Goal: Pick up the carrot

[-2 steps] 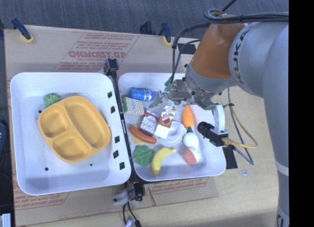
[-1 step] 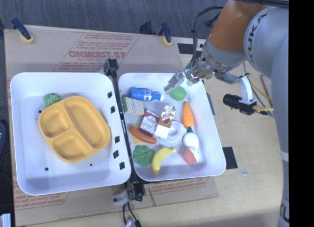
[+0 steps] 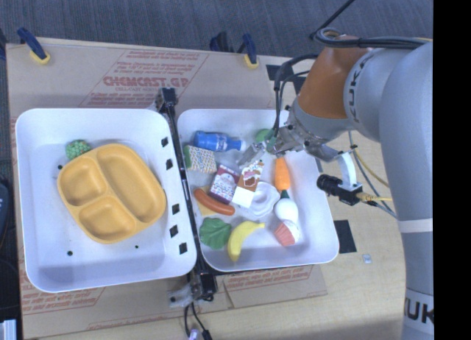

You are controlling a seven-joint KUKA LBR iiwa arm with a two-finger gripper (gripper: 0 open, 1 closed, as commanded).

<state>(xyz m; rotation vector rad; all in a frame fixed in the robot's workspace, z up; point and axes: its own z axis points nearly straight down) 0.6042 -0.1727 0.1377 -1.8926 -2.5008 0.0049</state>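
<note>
I see the gripper (image 3: 254, 156) low in the right bin (image 3: 324, 239), just left of the carrot (image 3: 282, 173); I cannot tell its state.

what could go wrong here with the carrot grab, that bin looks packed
1. The carrot lies close to a white cup and a small carton, so fingers closing on it may catch or nudge those instead.
2. The gripper sits left of the carrot, above the cartons; descending from here would probably miss it.
3. A white-and-red toy lies just below the carrot's tip and could get pushed.
</note>
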